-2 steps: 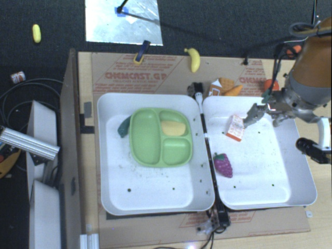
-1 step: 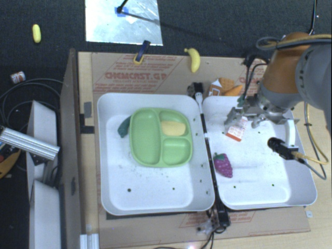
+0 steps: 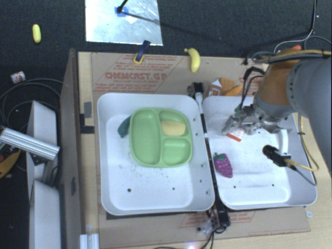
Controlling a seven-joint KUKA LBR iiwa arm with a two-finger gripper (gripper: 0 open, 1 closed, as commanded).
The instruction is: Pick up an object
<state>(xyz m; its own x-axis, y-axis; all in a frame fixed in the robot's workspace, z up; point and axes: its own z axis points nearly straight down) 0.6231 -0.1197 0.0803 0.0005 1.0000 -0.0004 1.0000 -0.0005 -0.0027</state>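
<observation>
Reaching into right bin (image 3: 259, 193) | end effector (image 3: 234, 130) lowered over small red-white object (image 3: 234, 136) | finger opening cannot be told | nothing seen lifted; grasp and lift judged outstanding

orange-white item (image 3: 235, 136): partly under hand (image 3: 239, 127) | arm (image 3: 306, 84): cut off right

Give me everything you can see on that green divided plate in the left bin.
The light green divided plastic plate lies flat on the floor of the left white bin, about mid-bin. It has rounded corners and three compartments. A pale yellow object sits in the upper right compartment. A dark teal object touches its left edge.
</observation>
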